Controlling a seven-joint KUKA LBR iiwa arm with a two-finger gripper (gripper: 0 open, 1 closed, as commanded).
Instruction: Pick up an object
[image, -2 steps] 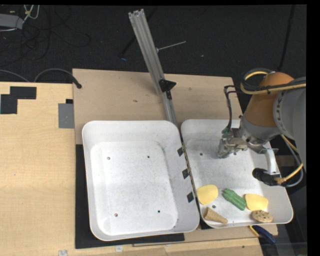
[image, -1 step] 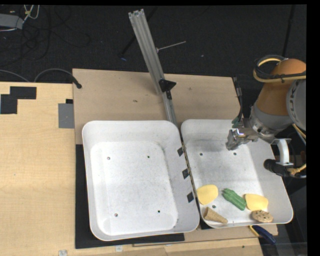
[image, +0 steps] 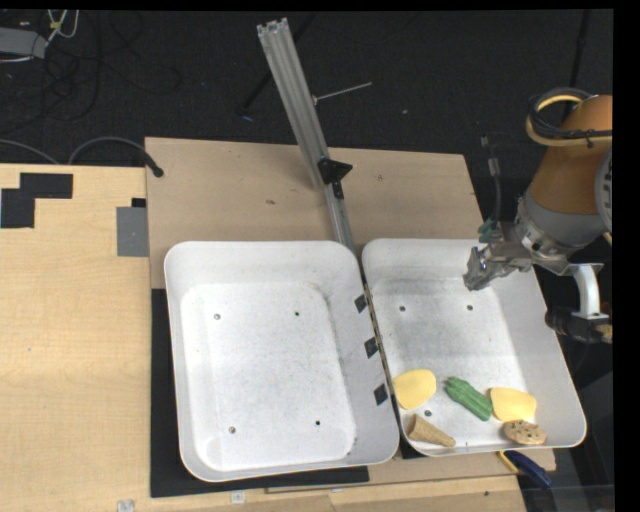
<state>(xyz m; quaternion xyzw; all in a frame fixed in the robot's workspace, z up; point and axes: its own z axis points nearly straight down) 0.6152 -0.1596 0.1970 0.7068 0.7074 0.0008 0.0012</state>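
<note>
Gripper (image: 478, 272) hovers over the right bin (image: 455, 300), well beyond the green toy (image: 468, 397); finger spacing impossible to tell.

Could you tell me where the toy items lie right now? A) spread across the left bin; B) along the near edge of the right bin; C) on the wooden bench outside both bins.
B: the green piece, the yellow pieces and the cone cluster at the near edge of the right bin.
</note>
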